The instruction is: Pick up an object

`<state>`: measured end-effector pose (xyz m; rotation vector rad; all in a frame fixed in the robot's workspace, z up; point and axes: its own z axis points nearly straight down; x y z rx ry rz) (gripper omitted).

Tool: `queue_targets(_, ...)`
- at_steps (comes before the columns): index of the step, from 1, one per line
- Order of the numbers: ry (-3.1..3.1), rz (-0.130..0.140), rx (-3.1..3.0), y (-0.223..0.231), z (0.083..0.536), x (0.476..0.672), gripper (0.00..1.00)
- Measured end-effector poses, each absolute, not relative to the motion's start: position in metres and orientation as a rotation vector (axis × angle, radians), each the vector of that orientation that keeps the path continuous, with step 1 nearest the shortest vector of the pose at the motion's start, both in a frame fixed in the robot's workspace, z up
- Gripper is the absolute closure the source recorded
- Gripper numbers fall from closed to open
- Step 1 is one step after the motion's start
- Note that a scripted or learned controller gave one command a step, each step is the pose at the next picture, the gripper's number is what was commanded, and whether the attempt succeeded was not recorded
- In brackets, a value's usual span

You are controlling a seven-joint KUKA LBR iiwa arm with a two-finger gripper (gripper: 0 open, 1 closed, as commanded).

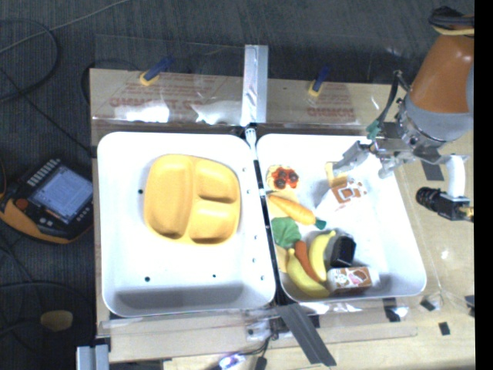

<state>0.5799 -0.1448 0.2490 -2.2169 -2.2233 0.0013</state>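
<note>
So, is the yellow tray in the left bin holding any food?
Empty. The yellow tray shows bare compartments; the toy food lies in the right bin.

The gripper [356,156] hung over the far right part of the right bin [400,230], its fingers spread apart with nothing between them. Just below it lay a small white-and-orange carton [349,192], and farther below sat a banana [302,277], a carrot [305,259] and a brown box [351,278]. Well to its left, a yellow divided tray [191,199] rested in the left bin [123,284].
</note>
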Motion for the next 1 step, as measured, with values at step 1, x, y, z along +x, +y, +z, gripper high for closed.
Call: queue_targets(1, -2.187, 0.004, -2.255, -0.1308, 0.2071, 0.6024, 0.0)
